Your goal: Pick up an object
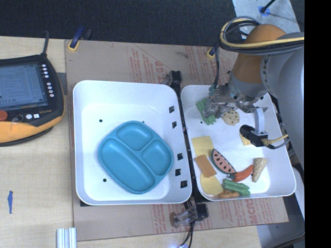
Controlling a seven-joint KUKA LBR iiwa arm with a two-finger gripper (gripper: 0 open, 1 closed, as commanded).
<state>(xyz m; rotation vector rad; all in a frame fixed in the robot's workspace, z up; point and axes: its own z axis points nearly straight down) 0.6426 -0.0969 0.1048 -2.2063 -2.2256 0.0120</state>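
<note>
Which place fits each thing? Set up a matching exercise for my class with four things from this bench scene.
Things:
1. blue divided plate
2. watermelon slice
3. cookie
4. control tablet

Places:
A. on the bench, left of both bins
B. right bin, near its middle
C. left bin
D. right bin, far end, beside the gripper

Pairs: 1-C, 2-B, 3-D, 4-A

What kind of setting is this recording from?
Likely a robotics lab bench: a robot arm over two white bins, toy food pieces, and a teach pendant alongside.
</note>
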